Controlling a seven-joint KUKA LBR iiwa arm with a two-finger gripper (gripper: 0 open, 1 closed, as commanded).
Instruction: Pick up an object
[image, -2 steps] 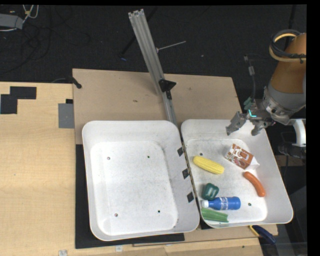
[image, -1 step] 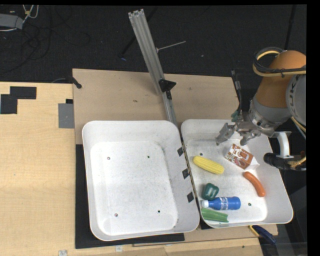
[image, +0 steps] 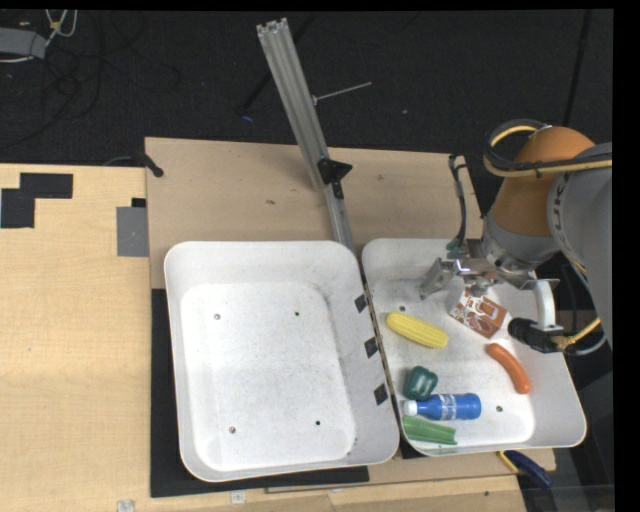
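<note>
My gripper (image: 455, 283) hangs over the back of the right bin (image: 560, 425), under the orange wrist band. Its metal fingers (image: 433, 281) are spread apart, so it is open, and nothing sits between them. A red-brown snack packet (image: 478, 314) lies just below and right of the fingertips, close to one finger. Further forward in the same bin lie a yellow corn cob (image: 417, 330), an orange sausage-shaped toy (image: 509, 367), a dark green pepper-like toy (image: 421, 381), a blue bottle with a white cap (image: 444, 407) and a flat green piece (image: 430, 431).
The left bin (image: 185, 300) is beside the right one, with black clips along the shared rim (image: 368, 330). A slanted aluminium rail (image: 300, 110) rises behind the bins. The arm's grey body and cables (image: 585, 240) crowd the right bin's right side.
</note>
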